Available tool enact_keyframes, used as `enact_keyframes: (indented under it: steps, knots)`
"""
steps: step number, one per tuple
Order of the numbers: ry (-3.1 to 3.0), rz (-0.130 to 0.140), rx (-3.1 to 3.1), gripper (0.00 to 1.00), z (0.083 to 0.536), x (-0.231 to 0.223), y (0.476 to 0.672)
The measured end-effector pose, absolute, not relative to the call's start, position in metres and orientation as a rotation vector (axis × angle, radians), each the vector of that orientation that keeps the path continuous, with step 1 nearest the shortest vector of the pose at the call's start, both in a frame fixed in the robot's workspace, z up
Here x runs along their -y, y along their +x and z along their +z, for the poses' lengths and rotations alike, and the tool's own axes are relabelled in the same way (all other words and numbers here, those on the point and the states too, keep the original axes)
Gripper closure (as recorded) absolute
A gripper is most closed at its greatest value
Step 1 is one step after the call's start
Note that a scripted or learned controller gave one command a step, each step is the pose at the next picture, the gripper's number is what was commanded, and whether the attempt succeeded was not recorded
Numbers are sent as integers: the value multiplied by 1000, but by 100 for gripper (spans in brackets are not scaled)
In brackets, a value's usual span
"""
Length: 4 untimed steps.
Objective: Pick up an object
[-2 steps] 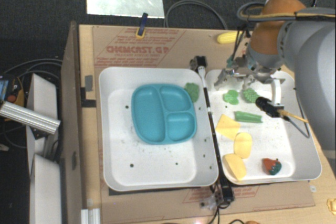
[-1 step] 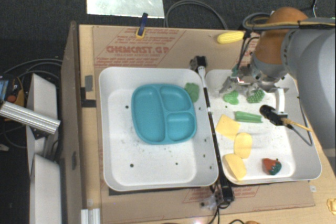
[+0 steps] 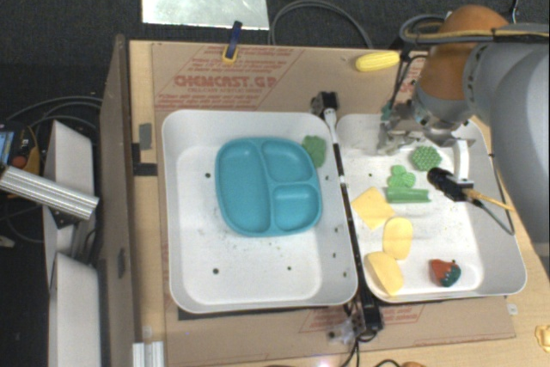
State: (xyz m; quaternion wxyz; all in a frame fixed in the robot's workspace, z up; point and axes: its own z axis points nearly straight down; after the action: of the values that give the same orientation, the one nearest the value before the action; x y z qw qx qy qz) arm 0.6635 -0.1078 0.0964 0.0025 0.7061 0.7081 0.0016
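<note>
In the right bin (image 3: 507, 271), green toy (image 3: 404, 187), long axis left-right

The right bin (image 3: 507, 271) holds the small things. A bumpy green ball (image 3: 424, 157) sits near its top. Just below lies a green toy (image 3: 404, 185), flat. A black brush (image 3: 455, 186) with a thin stick handle lies beside it. Three yellow pieces (image 3: 384, 238) lie lower down, near a red strawberry (image 3: 445, 272).

A blue divided tray (image 3: 266, 186) is lying in the left bin (image 3: 193, 271). Beyond that bin, a cardboard sheet (image 3: 258, 77) is covering the tabletop, a yellow clip (image 3: 230, 52) sitting at its far edge.
</note>
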Motion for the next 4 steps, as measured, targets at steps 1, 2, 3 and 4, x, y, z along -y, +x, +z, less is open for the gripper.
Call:
enact_keyframes:
  steps: [1, 2, 3, 4]
  knots:
    - [2215, 4, -2221, 0, 96, 108, 663]
    - [2221, -1, -2220, 0, 85, 136, 647]
    - [2217, 7, -2220, 0, 170, 118, 601]
    - [2225, -4, -2220, 0, 148, 141, 554]
